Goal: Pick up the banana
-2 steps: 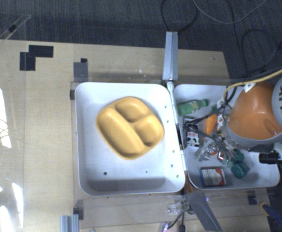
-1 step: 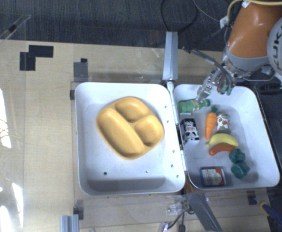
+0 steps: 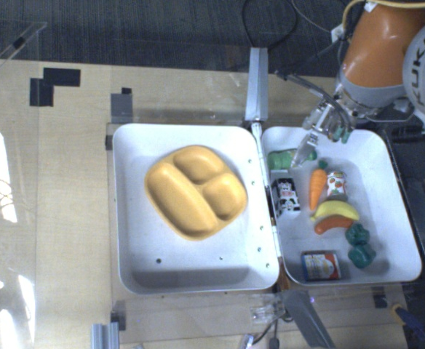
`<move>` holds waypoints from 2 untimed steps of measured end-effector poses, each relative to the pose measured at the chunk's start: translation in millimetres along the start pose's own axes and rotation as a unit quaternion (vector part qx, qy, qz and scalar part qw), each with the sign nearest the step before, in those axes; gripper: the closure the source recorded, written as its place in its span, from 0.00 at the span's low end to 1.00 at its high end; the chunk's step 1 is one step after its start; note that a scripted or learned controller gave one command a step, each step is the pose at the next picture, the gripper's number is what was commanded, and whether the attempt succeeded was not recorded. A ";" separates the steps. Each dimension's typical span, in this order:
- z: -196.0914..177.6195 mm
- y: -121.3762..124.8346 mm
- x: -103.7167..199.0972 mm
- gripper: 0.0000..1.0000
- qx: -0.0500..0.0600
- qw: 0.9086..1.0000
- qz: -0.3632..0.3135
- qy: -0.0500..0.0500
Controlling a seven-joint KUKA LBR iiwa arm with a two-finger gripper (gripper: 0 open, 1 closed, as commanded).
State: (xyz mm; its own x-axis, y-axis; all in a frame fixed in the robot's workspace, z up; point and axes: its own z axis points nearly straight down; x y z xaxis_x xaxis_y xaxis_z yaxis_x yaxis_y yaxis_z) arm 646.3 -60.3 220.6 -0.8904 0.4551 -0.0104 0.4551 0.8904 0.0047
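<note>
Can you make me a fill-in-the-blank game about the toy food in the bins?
1. The banana lies in the bin on the ____ side of the picture.
2. The big yellow plate has ____ sections.
3. The carrot is colored ____.
4. The tool is above a ____ colored item at the back of the right bin.

Missing words: right; three; orange; green

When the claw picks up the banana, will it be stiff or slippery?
The banana looks like a smooth toy, so probably stiff and somewhat slippery. Its curved shape may rock or slide. An orange-red piece touches it and may shift too.
</note>
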 end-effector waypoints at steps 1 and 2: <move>-95.0 15.9 27.8 0.00 -0.001 0.994 -0.107 -0.001; 2.6 -52.1 0.4 0.00 0.000 0.992 -0.124 0.002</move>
State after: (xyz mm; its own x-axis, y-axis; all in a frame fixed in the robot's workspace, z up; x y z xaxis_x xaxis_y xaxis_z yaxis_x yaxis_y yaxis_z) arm 622.3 -106.5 217.8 -0.9752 0.2212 -0.0080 0.2212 0.9752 0.0014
